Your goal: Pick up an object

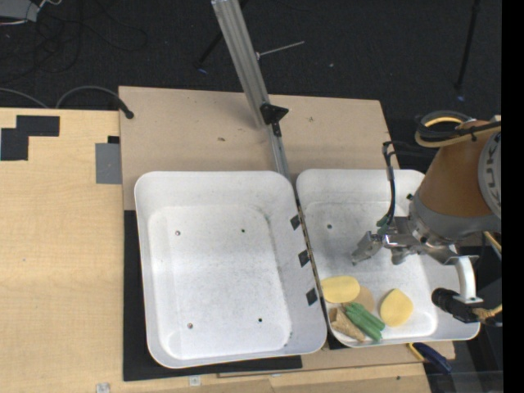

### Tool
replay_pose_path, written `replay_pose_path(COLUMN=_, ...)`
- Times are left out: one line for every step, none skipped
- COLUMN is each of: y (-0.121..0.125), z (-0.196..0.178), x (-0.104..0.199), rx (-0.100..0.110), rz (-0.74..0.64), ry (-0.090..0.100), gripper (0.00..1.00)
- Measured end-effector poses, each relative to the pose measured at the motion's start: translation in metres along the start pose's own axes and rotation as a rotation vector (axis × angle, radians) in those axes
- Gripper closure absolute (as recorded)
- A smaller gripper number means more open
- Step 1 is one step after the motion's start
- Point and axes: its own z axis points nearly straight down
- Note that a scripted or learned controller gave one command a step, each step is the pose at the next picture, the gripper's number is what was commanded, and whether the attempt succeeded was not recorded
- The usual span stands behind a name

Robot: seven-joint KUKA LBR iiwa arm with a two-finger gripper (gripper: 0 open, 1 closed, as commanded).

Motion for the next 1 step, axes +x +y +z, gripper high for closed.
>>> replay_pose_path(y=-0.0002, z=0.0528, x=0.0007, rx=-0.004, rz=0.0, ry=-0.001, gripper=0.0)
